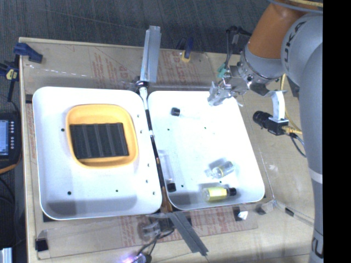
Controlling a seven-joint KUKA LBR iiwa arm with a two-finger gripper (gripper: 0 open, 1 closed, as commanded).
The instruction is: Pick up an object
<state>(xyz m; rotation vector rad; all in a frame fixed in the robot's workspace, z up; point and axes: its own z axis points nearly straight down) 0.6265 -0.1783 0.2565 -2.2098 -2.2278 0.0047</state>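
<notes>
My gripper [218, 95] hangs over the far right corner of the right bin [247, 147], with nothing seen between its fingers. Near that bin's front lie a small yellow bottle with a black cap [218, 193] and, just behind it, a clear crumpled object [219, 169]. A small black cap-like piece [175, 112] rests near the bin's far left. A clear tube [167, 171] lies along the left wall. In the left bin [49, 190] sits an orange-rimmed tray with a dark ribbed insert [101, 138].
A metal bar [150, 53] stands up behind the divider between the bins. Blue clamps [26, 51] sit at the bench's far left corner. A black device with a screen [6, 138] sits off the left edge. Cables and a black connector [270, 121] hang right of the gripper.
</notes>
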